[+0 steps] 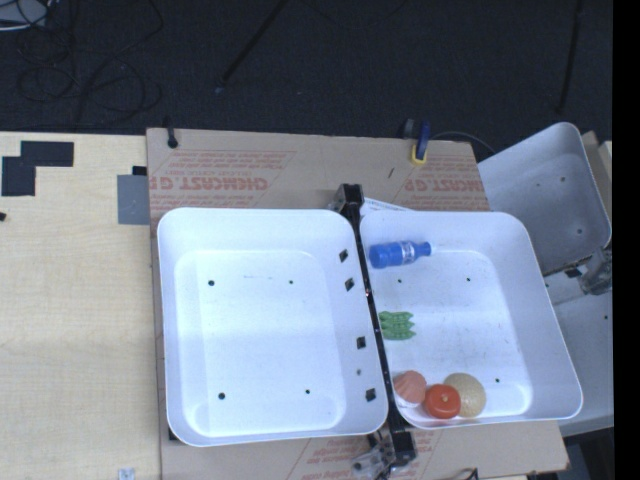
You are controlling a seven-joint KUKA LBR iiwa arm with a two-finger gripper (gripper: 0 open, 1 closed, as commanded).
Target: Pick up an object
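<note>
Red round object between pink, tan pieces in right bin; green item, blue bottle beyond; gripper state: cannot tell.

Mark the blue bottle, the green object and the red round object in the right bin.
blue bottle [396, 254], camera view, on the middle of its body.
green object [396, 325], camera view, on its centre.
red round object [442, 401], camera view, on its top face.
</note>
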